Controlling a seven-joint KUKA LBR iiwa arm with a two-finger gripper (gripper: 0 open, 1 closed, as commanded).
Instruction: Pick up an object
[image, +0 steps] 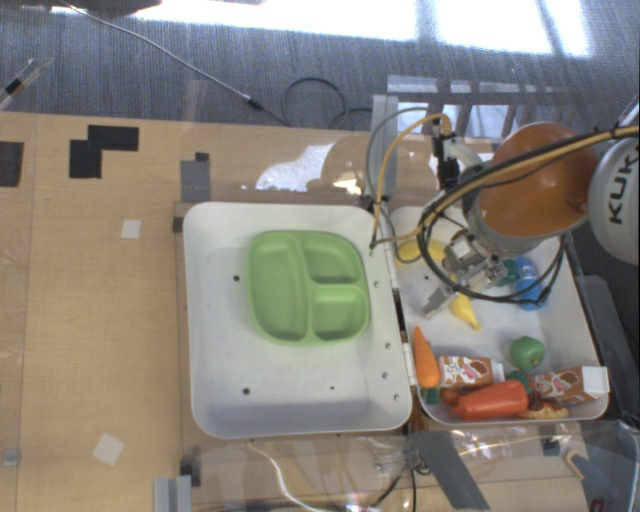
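While the gripper (447, 292) hangs low in the right bin (583, 300), cables (440, 215) loop around its wrist and crowd the bin's upper half. Whether its jaws are wide or narrow cannot be told. A yellow piece (465, 311) lies just beside the fingertips, a blue item (522, 275) behind it. Along the near wall sit an orange carrot (425, 358), red pepper (492, 400), green apple (527, 351) and small cartons (468, 370). Bare floor remains mid-bin. Beside it, the left bin (215, 350) bears a green divided plate (306, 286).
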